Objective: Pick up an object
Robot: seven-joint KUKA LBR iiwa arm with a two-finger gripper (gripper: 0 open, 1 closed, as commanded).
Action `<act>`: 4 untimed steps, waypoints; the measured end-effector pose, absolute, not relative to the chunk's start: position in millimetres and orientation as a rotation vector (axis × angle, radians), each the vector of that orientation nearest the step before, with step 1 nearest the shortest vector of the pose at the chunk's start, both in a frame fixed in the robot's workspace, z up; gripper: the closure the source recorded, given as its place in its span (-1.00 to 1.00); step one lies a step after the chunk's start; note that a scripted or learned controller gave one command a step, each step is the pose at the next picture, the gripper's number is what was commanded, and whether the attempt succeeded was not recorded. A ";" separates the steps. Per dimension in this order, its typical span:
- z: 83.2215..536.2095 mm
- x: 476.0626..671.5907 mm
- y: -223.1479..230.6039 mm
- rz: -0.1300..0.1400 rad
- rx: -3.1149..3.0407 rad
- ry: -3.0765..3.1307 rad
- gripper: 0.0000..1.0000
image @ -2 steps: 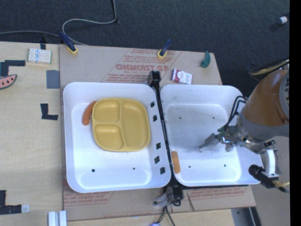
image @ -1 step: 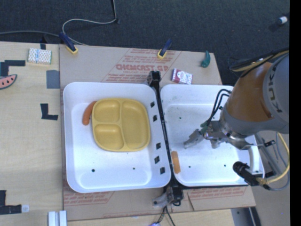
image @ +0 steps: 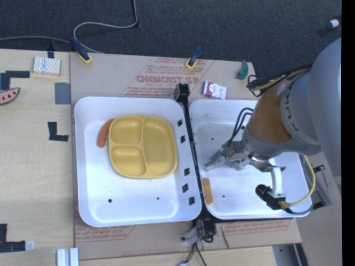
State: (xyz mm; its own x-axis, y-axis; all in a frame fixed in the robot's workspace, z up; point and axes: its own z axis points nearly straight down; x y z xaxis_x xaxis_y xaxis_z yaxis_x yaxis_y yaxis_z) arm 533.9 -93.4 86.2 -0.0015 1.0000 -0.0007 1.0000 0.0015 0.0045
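Two shallow white bins sit side by side on a cardboard sheet (image: 166, 79) laid over the bench. Far to the left, on the wooden benchtop, lies a small patterned block (image: 46, 66), well apart from the bins. The left bin (image: 133, 209) holds a yellow divided plate (image: 142, 146) with three compartments, lying flat toward the bin's far half. Just beside the plate's left edge, touching or nearly touching it, lies an orange sausage-shaped piece (image: 102, 133). A black divider (image: 188, 148) runs between the bins. In the right bin (image: 233, 204), against its left wall and toward the near side, rests a small orange stick (image: 207, 189). A little farther and to the right of it, the gripper (image: 213, 160) hangs low over the bin floor, pointing left, its two metal fingers spread apart with nothing between them; whether the tips touch the floor is hard to judge from this angle. The grey arm (image: 310, 104) with its orange band fills the right side. Beyond the right bin, on the cardboard, lies a small red-and-white packet (image: 213, 90).
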 end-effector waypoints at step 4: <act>104.6 533.6 -93.4 0.002 2.217 2.221 -1.00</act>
